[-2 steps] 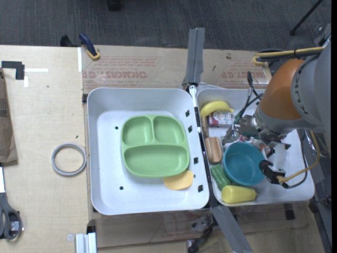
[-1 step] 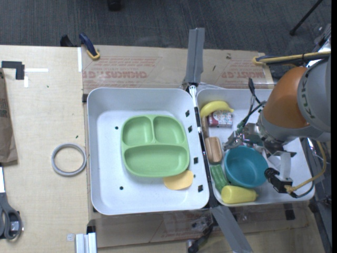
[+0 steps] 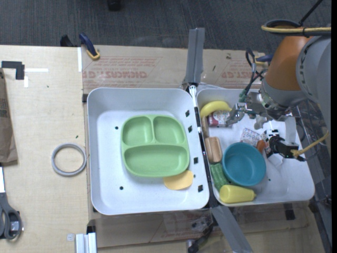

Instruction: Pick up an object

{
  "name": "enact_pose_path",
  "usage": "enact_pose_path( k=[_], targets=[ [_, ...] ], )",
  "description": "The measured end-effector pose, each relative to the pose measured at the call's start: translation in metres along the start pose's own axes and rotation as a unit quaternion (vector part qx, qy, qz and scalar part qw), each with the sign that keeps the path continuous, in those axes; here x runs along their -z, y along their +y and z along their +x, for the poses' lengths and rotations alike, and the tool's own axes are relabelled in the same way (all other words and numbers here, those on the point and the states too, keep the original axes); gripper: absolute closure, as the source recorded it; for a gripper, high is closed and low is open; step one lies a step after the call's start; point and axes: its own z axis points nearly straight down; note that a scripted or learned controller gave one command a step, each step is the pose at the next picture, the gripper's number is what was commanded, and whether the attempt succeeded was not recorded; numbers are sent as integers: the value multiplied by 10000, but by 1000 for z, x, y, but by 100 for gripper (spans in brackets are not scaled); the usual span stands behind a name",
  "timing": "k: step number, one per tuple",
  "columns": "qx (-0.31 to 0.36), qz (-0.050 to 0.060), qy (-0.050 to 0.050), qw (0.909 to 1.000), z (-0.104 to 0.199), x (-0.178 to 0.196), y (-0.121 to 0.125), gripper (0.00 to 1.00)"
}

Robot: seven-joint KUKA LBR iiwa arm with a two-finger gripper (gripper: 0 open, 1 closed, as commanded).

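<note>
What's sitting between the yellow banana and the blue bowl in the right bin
In the camera view, a tan block lies between the banana and the blue bowl, along the right bin's left side. A small red-and-white packet sits just below the banana.

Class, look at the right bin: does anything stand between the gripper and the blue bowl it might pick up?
Nothing visible blocks it. The gripper hangs over the upper part of the right bin, beside the yellow banana. The blue bowl lies below it in the picture, open side up, with only bare bin floor and a small wrapper between.
</note>
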Motion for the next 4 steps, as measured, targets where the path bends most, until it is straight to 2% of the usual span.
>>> enact_pose_path(
  k=[1, 2, 3, 4],
  targets=[
    [243, -81, -4, 9997, -1, -55, -52, 0],
    [244, -80, -4, 9997, -1, -55, -52, 0],
    [222, -138, -21, 9997, -4, -45, -48, 100],
    [-111, 1, 1, 9999, 28, 38, -67, 100]
  ],
)
